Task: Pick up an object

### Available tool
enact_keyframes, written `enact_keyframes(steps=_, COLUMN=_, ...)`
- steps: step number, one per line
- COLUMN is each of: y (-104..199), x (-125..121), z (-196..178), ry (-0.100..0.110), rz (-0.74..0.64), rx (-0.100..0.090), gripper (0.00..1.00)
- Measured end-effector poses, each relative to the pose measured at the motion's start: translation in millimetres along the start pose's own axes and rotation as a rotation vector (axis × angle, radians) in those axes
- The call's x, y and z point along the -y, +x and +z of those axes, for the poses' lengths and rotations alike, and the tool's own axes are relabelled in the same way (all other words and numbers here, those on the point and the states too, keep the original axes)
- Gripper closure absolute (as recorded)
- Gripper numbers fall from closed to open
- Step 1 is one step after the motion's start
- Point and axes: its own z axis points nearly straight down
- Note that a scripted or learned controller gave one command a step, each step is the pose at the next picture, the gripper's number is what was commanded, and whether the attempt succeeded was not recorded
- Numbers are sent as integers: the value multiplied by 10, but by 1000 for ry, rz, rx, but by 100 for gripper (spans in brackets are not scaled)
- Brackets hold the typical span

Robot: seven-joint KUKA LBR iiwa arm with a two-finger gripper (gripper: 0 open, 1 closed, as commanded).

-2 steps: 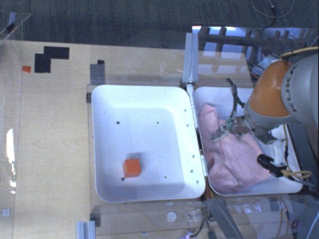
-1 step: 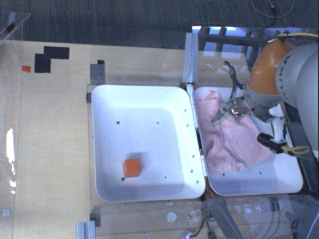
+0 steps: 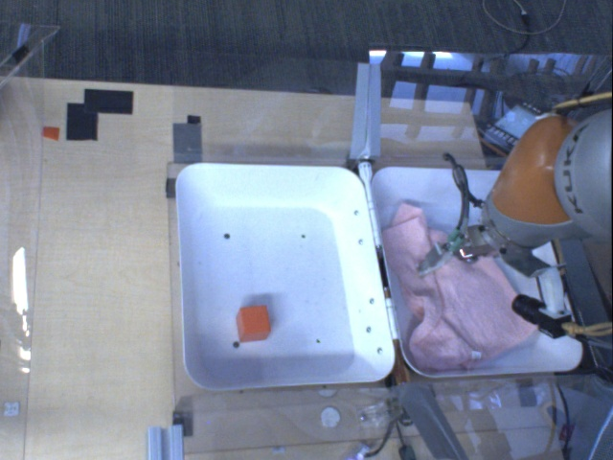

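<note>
The pale wooden bench carries two shallow white plastic bins side by side. The left bin holds one small orange cube-shaped block near its front left area, well apart from everything else. The right bin is mostly covered by a crumpled pink cloth towel that spreads from the bin's back left toward its front.

The grey arm with its orange band reaches in from the right and hangs over the right bin. Its gripper sits low over the upper middle of the pink towel, apparently at or just above the fabric. The fingertips are small and blend with the folds beneath them, so I cannot tell whether the jaws stand apart or pinched together, nor whether any cloth lies between them.

As a judgement, the task is at the approach or grasp stage: the arm is placed over the towel, which looks to be the chosen thing, yet the towel lies slack in the bin with no part plainly lifted. Securing a fold and raising it clear of the bin remains to be done. The orange block sits untouched in the other bin.
</note>
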Motion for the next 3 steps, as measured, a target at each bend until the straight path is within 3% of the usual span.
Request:
enact_keyframes(steps=1, y=137, x=-485, z=13, ry=-1, rz=-91, rx=-1, gripper=0)
enact_keyframes(steps=2, y=577, x=-463, z=-954, ry=4, rz=-65, rx=-3, gripper=0)
enact_keyframes(steps=3, y=284, x=-298, z=-197, ry=11, rz=-91, rx=-5, gripper=0)
